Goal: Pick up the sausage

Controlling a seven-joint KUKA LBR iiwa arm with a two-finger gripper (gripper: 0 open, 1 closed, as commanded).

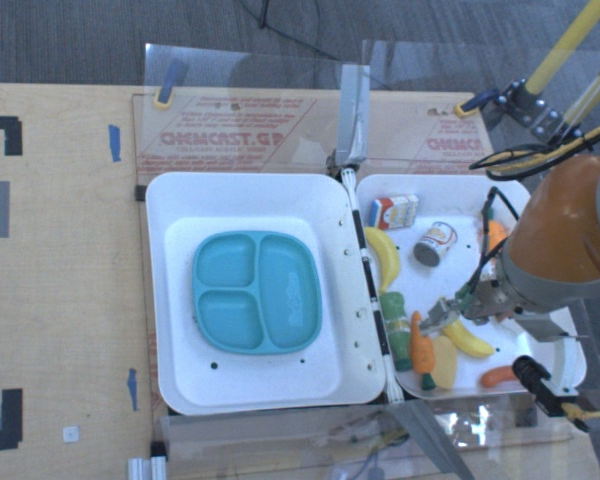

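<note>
Red sausage (498, 376) lies near the right bin's (412, 190) front edge, apart from the end effector (442, 315); finger state unclear.

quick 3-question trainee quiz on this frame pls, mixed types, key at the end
1. True or false: the blue plate lies in the right bin.
2. Which item lies nearest the front edge of the right bin? A) tin can B) sausage C) milk carton
3. Fill in: the gripper hovers beside a yellow ____.

Key: 1 false, it lies in the left bin; 2 B; 3 banana.
</note>
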